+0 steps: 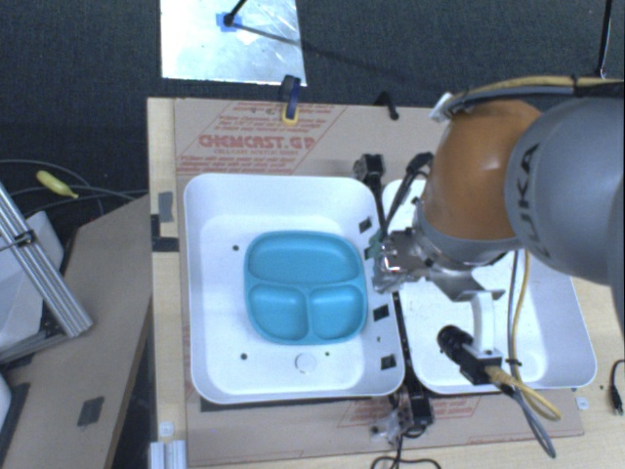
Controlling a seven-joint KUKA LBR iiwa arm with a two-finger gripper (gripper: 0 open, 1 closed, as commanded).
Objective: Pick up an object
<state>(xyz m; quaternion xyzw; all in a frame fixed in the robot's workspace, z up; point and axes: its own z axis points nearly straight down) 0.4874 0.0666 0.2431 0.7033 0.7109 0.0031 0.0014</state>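
Note:
A light blue plate [303, 286] with three compartments lies flat in the middle of the left white bin [210, 262]. My gripper [387, 266] hangs low over the left edge of the right bin [576, 360], just beside the divide between the two bins and a little right of the plate's right rim. Nothing is visibly held in it. The grey arm with its orange band [479, 179] covers most of the right bin, so that bin's contents are hidden.
Both bins rest on a cardboard sheet [254, 140] with red print. A small yellow and blue clamp [290, 101] sits at its far edge, with a shiny sheet [234, 27] behind. An aluminium frame [39, 272] stands at the left.

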